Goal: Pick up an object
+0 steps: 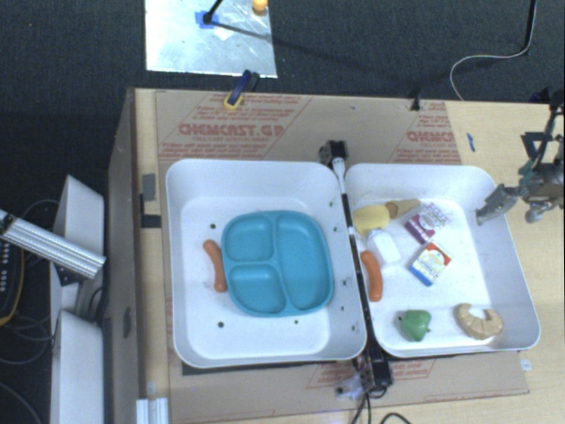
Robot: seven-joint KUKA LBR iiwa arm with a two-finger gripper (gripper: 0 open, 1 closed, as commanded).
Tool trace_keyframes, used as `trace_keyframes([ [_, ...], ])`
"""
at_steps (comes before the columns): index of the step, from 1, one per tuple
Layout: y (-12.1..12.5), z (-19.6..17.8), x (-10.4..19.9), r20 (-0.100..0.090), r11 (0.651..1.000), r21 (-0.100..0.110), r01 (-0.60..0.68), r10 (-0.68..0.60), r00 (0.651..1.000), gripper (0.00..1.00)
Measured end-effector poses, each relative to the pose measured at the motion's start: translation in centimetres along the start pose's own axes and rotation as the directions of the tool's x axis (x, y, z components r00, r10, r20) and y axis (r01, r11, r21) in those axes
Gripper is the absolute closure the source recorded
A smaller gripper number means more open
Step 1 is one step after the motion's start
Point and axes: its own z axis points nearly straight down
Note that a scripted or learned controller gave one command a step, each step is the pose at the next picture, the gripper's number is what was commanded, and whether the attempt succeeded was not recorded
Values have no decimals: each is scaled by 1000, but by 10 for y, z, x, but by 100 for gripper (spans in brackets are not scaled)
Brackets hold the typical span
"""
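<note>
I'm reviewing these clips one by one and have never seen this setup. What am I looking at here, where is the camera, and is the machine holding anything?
This is one picture from a camera fixed above a bench, looking down at a slant. Two shallow white bins sit side by side. The left bin holds a blue divided plate and a sausage beside it. The right bin holds small toy foods and boxes: another sausage, a yellow piece, a purple packet, a red, blue and white carton, a green pepper and a croissant.

The machine is a robot arm reaching in from the right. Its pincer hangs over the right bin's upper right edge. It is too small and blurred to tell whether it is open, and nothing shows between its fingers, so no object looks picked up yet.
</note>
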Motion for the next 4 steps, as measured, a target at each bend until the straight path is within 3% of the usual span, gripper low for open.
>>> trace_keyframes([
  [1,24,113,22,-1,1000,2,1,-1,1000,0],
  [2,49,192,49,-1,1000,0,0,0,1000,0],
  [3,50,181,49,0,1000,-2,1,-1,1000,100],
  [4,50,181,49,0,1000,-2,1,-1,1000,0],
])
